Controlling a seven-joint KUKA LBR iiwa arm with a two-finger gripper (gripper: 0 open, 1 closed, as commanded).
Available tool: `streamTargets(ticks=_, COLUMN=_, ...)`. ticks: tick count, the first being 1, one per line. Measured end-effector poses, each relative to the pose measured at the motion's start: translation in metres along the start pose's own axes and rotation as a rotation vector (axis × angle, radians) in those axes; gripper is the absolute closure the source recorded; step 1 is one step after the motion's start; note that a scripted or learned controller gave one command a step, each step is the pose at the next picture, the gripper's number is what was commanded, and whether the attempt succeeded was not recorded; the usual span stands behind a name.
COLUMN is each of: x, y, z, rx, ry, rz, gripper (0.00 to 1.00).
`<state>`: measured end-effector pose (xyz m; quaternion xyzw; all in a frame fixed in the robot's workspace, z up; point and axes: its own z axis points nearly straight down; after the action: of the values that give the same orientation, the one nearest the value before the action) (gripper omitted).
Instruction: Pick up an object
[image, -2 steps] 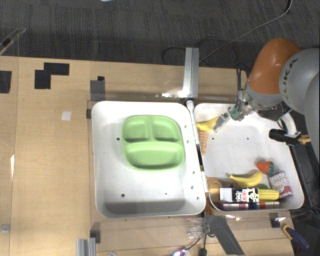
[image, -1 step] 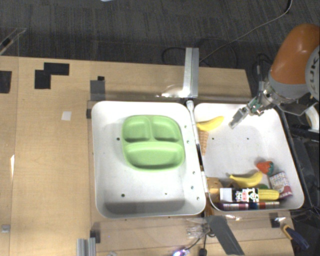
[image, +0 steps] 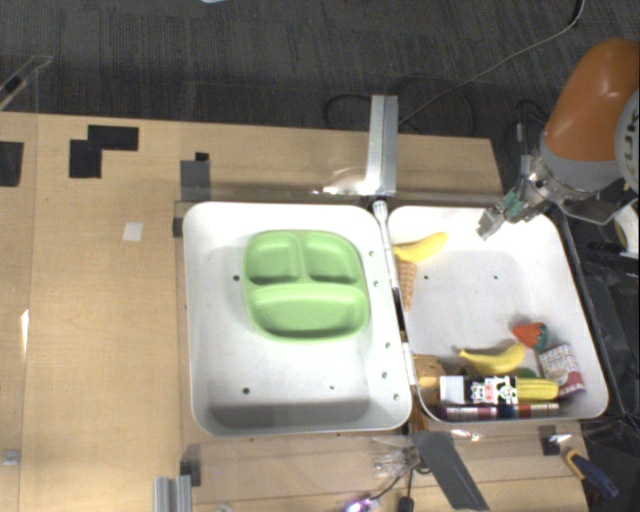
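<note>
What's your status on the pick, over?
Gripper over right white bin's far edge, nothing seen held. Yellow banana nearest, at far-left corner. Other toys heaped along near wall. Path clear.

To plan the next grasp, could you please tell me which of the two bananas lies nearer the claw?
The banana at the right bin's top-left corner, lying alone, is nearer the claw; the other banana sits among the clutter at the bottom edge.

One fixed camera looks down at a slant on both white bins (image: 200, 330).

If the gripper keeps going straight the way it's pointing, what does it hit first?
Probably the bare floor of the right bin. The gripper points down-left toward the banana at the divider, though depth is unclear.
</note>
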<state>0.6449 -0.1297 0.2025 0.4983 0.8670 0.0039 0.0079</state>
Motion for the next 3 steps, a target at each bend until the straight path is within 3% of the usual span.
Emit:
streamTargets(ticks=1, x=0.000, y=0.000, z=0.000, rx=0.000, ry=0.000, rz=0.000, gripper=0.00)
streamTargets(ticks=2, x=0.052, y=-0.007, z=0.100, rx=0.008, ry=0.008, rz=-0.177, gripper=0.00)
streamTargets(ticks=3, x=0.078, y=0.069, z=0.015, rx=0.006, ry=0.006, rz=-0.054, gripper=0.00)
